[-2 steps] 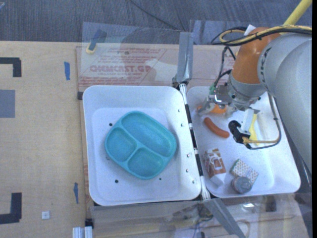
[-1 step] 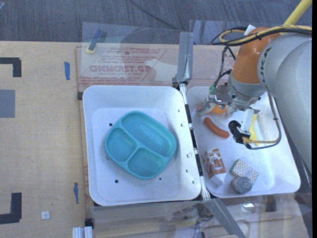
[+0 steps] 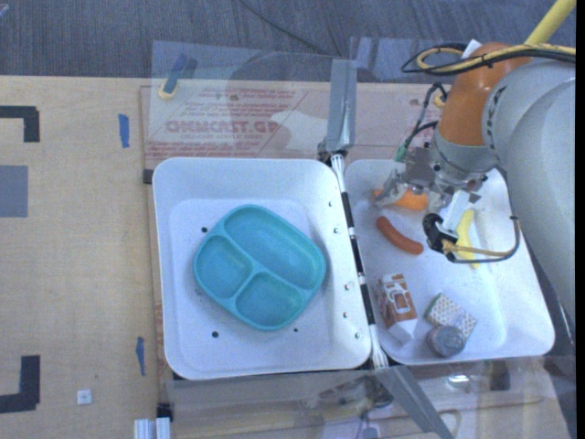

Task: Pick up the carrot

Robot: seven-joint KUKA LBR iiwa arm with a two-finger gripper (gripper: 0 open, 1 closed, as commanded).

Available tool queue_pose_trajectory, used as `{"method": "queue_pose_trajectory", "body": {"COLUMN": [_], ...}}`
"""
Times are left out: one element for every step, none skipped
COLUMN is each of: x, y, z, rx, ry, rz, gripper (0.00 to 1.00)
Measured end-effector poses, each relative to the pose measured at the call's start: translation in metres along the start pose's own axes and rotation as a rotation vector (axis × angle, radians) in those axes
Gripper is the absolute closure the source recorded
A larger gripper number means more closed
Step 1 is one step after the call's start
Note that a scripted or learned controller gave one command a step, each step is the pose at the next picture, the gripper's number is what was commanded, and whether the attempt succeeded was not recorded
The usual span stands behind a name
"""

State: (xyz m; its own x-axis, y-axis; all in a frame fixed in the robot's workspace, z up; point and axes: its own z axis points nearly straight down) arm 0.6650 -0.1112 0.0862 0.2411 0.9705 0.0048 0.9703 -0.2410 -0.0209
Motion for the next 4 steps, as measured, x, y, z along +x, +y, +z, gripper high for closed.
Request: {"method": "queue_pose_trajectory", "body": {"x": [-0.002,0.056,0.056,-0.017], "y": [-0.002,-0.027,-0.028,-0.001], "z": [-0.007,-0.098,-0.098,-0.063], "rx": [0.008,-0.022,-0.022,-0.022], "ry": [-0.006,-0.005,-0.005,-0.006], "rz": [0.001,0.040,0.039,0.019], "gripper": [1.00,1.00,0.00,0.00]}}
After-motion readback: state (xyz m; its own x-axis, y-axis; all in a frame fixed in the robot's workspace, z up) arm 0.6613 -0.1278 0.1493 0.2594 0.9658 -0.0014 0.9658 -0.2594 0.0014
